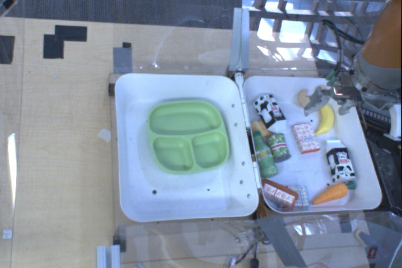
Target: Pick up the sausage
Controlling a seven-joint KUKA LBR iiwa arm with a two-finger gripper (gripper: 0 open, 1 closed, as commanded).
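From the overhead camera, two white bins sit side by side on the table [63, 135]. The left bin [132, 198] carries a green plate [186, 135] with three compartments. The right bin [367, 194] is crowded: two cow-print cartons [268, 109] [340, 164], a banana [325, 119], a carrot [331, 194], a green bottle [264, 157], a red-and-white box [305, 137] and a red packet [280, 194].

The sausage cannot be picked out with certainty; a small tan piece [304, 97] at the bin's far edge, just beside the jaws, may be it.

The gripper [328, 97] hangs over the far part of the right bin, near the banana. Whether the jaws stand wide or narrow cannot be told, and nothing visibly sits between them.

By my judgement the pick is not yet done: reach, close and lift all remain.

No writing on any package is legible.
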